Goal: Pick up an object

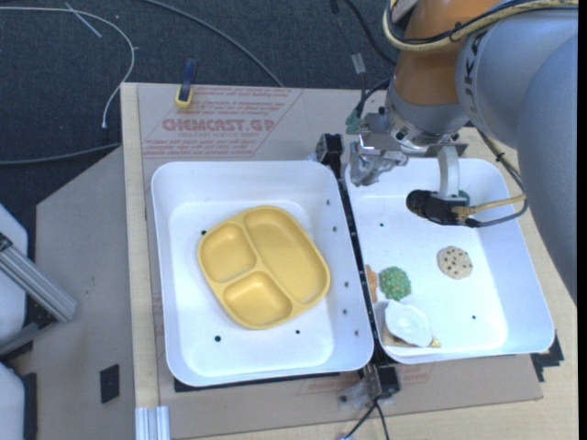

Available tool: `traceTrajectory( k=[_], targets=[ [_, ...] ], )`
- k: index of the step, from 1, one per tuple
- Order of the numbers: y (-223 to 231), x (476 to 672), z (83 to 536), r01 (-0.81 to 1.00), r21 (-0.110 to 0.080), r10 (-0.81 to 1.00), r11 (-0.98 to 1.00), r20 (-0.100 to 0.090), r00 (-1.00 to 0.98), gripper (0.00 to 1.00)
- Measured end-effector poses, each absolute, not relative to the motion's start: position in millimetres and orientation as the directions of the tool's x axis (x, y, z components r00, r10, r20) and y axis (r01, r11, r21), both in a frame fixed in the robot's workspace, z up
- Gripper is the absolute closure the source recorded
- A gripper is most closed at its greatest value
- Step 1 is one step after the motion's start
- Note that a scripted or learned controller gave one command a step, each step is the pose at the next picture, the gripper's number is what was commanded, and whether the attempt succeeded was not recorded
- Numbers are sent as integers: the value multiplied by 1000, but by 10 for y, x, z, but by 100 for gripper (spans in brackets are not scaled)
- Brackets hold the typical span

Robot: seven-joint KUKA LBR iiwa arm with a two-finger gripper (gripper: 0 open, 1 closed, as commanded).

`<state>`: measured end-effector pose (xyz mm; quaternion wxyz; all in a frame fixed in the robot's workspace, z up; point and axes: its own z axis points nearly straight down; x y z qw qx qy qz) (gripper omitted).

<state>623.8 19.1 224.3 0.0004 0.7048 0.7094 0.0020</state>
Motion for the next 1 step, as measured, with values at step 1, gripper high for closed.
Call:
traceTrajectory(
  k=[1],
  targets=[
    [725,6290,2347,1000,3,1000,7,3,-7,100]
  ],
)
